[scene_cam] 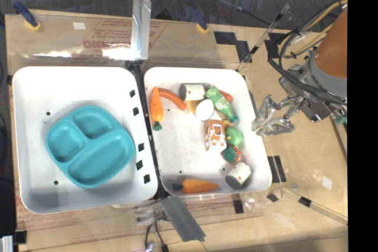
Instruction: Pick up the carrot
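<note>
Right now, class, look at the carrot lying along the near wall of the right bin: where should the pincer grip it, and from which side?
Grip the carrot across its thick orange middle, coming straight down from above. It lies flat along the right bin wall, so closing across its width suits; the wall probably leaves little room.

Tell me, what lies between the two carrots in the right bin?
In the camera view, bare white bin floor lies between the upper-left carrot and the bottom-edge carrot.

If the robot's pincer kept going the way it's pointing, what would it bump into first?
The pincer sits just outside the right bin and points left toward it. Going straight on, it would probably meet that bin's right wall first, then the green toy inside. Its height above the bench is unclear, so it might pass over the wall.
</note>
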### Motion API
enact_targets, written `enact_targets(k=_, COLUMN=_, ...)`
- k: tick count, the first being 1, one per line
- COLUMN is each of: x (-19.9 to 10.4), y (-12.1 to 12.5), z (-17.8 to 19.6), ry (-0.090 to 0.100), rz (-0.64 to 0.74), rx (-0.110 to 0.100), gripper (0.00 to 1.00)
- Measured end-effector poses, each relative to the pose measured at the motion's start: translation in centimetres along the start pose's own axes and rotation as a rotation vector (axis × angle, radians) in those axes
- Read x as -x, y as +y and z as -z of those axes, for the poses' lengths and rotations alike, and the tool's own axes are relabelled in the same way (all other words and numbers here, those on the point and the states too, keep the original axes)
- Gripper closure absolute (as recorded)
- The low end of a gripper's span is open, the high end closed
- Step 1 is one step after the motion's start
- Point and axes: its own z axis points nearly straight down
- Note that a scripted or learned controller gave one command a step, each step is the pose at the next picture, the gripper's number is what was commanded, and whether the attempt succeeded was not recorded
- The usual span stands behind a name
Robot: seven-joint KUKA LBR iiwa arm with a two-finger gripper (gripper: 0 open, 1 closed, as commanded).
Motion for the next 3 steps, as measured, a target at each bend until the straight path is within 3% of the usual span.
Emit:
enact_targets(k=1, x=2.1, y=-1.2, z=5.9, ry=-0.003, rz=0.374, rx=-0.007, gripper=1.00)
enact_targets(k=2, x=-1.4, y=0.7, z=-0.4, ry=0.000, rz=0.554, rx=-0.001, gripper=1.00)
enact_targets(k=3, x=-1.7, y=0.8, z=5.8, ry=-0.001, rz=0.767, rx=-0.007, gripper=1.00)
